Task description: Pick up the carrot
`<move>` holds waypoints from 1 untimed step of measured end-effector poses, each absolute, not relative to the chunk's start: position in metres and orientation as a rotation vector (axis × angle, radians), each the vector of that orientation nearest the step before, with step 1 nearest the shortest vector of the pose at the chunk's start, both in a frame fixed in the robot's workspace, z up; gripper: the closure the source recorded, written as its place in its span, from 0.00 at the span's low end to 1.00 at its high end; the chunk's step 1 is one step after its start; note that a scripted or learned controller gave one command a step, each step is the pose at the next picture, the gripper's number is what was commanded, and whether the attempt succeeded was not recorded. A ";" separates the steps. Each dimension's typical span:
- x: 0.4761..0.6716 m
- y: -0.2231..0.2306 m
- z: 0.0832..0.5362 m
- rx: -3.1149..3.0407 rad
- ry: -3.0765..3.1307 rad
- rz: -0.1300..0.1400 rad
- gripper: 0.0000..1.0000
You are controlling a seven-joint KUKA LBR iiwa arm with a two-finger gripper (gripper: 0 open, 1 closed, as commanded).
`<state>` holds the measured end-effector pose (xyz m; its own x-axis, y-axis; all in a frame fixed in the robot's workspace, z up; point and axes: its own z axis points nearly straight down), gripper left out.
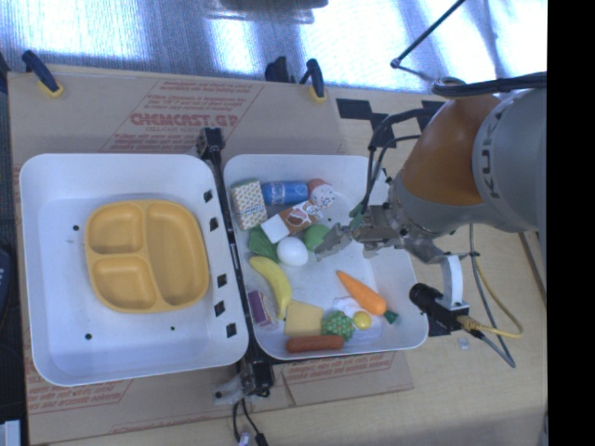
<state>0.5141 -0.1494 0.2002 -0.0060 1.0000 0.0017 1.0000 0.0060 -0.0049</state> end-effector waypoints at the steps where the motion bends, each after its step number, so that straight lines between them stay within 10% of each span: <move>1: 0.517 -0.188 0.092 -1.869 -2.521 0.002 0.00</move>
<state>0.5168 -0.1879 0.0919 -0.2908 0.9568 0.0023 0.9568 0.2908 -0.0031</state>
